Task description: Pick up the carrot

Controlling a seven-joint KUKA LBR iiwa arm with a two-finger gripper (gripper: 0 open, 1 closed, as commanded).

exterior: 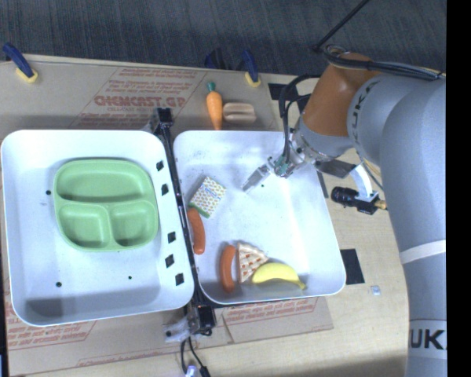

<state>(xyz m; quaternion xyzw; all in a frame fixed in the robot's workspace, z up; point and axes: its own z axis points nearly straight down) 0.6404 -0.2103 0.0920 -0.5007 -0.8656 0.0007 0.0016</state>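
The end effector (258, 178) is hanging open and gripping nothing over the right bin (314, 234). The carrot (213, 107) is lying beyond it on the counter (125, 93), well apart.

2 white bins (16, 210), 1 green tray (106, 203), 1 carrot (213, 107), 2 sausages (197, 230), 1 banana (277, 275), 1 sandwich slice (250, 258), 1 checkered packet (208, 195), 1 bun (239, 113), 3 blue clamps (20, 61), 1 arm (392, 132).
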